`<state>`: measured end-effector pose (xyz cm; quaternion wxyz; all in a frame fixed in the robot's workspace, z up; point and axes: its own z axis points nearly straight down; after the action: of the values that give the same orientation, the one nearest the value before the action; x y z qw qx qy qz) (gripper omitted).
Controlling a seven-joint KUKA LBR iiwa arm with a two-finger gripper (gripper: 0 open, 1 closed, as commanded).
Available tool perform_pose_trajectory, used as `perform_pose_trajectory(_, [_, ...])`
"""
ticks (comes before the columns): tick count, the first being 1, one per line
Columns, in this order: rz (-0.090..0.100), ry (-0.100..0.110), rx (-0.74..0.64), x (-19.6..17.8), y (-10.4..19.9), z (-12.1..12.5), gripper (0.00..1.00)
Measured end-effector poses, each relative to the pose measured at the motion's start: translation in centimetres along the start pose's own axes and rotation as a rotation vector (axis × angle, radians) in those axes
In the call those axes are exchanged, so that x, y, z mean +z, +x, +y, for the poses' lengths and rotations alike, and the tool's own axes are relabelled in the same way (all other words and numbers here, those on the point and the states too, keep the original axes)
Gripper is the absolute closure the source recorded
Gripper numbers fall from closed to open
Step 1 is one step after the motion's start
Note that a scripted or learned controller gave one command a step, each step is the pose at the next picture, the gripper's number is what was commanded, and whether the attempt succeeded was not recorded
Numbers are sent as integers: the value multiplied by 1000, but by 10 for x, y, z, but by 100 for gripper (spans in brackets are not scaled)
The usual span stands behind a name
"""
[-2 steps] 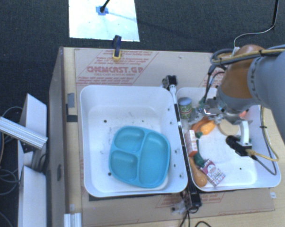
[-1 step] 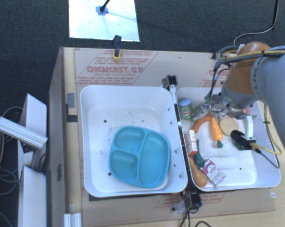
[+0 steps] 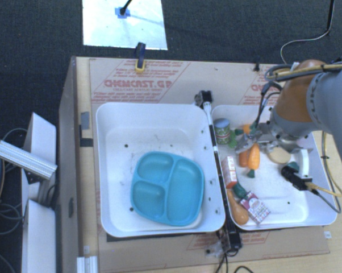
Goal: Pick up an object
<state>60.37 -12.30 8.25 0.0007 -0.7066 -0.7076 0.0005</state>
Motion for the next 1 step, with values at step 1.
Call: perform_pose_trajectory(1, [0, 0, -1, 0, 29, -31, 0])
